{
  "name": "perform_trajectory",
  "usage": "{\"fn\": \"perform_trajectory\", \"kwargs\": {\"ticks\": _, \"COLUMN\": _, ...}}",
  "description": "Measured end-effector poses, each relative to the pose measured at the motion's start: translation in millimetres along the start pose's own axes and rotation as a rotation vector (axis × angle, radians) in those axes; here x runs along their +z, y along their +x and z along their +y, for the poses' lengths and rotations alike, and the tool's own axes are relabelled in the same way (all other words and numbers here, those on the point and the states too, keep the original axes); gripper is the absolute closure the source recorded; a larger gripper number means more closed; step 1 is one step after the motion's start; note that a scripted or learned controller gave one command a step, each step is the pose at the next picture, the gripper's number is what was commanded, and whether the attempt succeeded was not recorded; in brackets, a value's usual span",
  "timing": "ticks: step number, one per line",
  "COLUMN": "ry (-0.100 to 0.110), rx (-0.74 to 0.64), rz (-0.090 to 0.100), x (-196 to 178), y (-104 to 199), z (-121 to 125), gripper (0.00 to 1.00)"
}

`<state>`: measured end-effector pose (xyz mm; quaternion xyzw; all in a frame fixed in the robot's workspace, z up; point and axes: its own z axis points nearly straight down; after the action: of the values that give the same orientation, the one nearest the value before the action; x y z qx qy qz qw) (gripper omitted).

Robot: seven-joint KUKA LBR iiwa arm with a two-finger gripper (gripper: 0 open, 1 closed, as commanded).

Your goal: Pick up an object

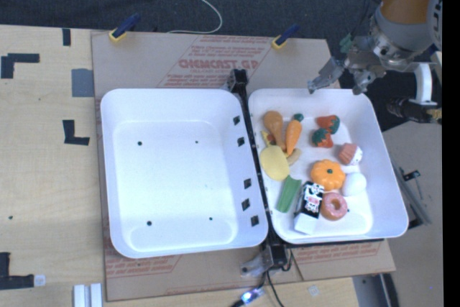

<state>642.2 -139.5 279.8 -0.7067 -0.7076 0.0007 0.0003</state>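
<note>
Pink-iced toy doughnut (334, 206), six o'clock in right white bin (384, 176); my empty claw (336, 81), fingers apart, twelve o'clock above rim. Descend centred, straddling one item.

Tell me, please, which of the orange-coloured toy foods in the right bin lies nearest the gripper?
The carrot, the long orange piece with a green tip, lies closest to the gripper. The round orange pumpkin sits lower in the right bin, toward its front.

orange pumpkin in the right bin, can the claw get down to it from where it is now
Probably yes. The claw hangs open above the right bin's far rim, with nothing over the orange pumpkin. The fit looks tight, though: the donut, the white egg and the milk carton crowd the near side.
</note>
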Motion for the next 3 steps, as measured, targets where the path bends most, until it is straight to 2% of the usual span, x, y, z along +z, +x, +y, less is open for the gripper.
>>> {"fn": "perform_trajectory", "kwargs": {"ticks": 1, "ry": 0.018, "rx": 0.003, "rz": 0.004, "x": 197.7, "y": 3.6, "z": -91.9, "gripper": 0.0}}
{"fn": "perform_trajectory", "kwargs": {"ticks": 2, "ry": 0.012, "rx": -0.002, "rz": 0.003, "x": 196.3, "y": 24.6, "z": -6.7, "gripper": 0.0}}
{"fn": "perform_trajectory", "kwargs": {"ticks": 3, "ry": -0.004, "rx": 0.002, "rz": 0.001, "x": 193.9, "y": -31.9, "z": 28.1, "gripper": 0.0}}
